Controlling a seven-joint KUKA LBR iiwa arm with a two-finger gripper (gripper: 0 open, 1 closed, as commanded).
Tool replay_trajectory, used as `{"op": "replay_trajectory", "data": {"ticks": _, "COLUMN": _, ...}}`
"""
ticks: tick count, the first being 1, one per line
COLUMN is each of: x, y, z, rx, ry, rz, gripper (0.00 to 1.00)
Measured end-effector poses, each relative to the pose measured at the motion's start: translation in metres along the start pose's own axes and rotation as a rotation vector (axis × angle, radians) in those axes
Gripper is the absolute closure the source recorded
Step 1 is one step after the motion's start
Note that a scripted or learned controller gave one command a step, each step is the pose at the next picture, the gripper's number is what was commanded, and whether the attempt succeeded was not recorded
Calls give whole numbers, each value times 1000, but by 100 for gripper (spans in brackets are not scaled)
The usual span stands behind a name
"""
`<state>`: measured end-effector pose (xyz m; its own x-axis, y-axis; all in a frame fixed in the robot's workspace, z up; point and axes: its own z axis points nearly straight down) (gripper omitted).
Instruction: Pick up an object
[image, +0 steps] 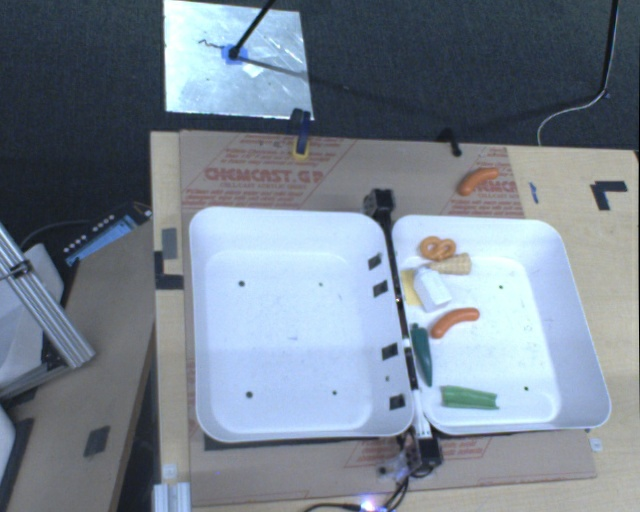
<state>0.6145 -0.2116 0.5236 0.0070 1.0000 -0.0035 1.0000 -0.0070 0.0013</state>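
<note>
- Two shallow white bins sit side by side on the bench. The left bin (290, 320) has only bare floor with a few small dark dots.
- All candidate objects lie in the right bin (560, 300), crowded toward its left wall by the divider.
- Near the top of the group: a pretzel (437, 247), with a pale cone-shaped piece (450, 265) just below, touching or nearly touching it.
- Below those: a white block (432, 290) with a thin yellow piece (409, 288) at its left, against the wall.
- Mid-bin: an orange sausage (455, 321), lying at a slant, a little apart from the block.
- Lower: a dark green pod (421, 354) along the left wall, and a brighter green pepper (468, 398) lying flat near the front edge, with open floor to its right.
- A second orange sausage (478, 180) lies outside the bins on the cardboard behind the right bin.
- State of the gripper: cannot tell from this view.
- Judged step: the very start; nothing is lifted and no object has been approached.
- Judged next move: choose a target and descend on it. The green pepper or the in-bin sausage look easiest, each having free space on both sides; the pieces hugging the wall look awkward for a two-finger close.
</note>
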Motion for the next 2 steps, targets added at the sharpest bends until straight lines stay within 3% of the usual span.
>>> {"op": "replay_trajectory", "data": {"ticks": 1, "x": 7, "y": 52, "z": -12, "rx": -4, "ry": 1, "rz": -13, "gripper": 100}}
{"op": "replay_trajectory", "data": {"ticks": 2, "x": 6, "y": 54, "z": -12, "rx": -3, "ry": 1, "rz": -13, "gripper": 100}}
